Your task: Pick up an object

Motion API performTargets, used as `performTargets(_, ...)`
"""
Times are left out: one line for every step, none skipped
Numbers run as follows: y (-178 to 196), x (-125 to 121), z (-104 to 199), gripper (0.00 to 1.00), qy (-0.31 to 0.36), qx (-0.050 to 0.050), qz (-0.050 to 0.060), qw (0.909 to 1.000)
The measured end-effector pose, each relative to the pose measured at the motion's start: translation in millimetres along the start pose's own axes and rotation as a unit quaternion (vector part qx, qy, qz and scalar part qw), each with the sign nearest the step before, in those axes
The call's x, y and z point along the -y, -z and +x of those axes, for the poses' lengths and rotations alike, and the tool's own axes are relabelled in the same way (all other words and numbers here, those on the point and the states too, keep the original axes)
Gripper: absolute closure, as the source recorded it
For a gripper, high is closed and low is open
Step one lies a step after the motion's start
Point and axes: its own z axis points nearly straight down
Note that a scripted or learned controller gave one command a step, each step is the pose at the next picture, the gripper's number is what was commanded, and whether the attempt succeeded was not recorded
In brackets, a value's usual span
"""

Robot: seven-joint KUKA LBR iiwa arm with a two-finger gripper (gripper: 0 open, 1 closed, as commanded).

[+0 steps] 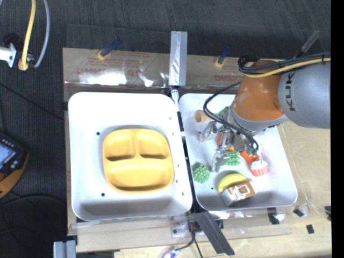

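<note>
The right bin (285, 195) holds several small toys. A green bumpy ball (200, 172) lies near its left wall. A yellow banana-like piece (230, 180) and an orange-and-white block (239, 192) sit at the front. A pink cupcake (259, 168) and an orange carrot with green leaves (235, 156) lie mid-bin. A tan wooden piece (201, 116) rests at the back left. My gripper (214, 147) hangs low over the bin's middle, open, its metal fingers (220, 159) spread just left of the carrot. Nothing is clearly held between them.
The left bin (86, 112) carries a yellow divided plate (138, 159). The grey arm with its orange band (260, 98) covers the back right of the right bin. A metal post (178, 58) stands behind the divider between the bins.
</note>
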Motion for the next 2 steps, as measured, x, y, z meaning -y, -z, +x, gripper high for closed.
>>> performTargets(11.1,0.2,-1.7,1.0,0.0,0.002,0.002,1.0)
performTargets(169.8,39.0,-50.5,1.0,-0.157,-0.005,-0.001,0.9875)
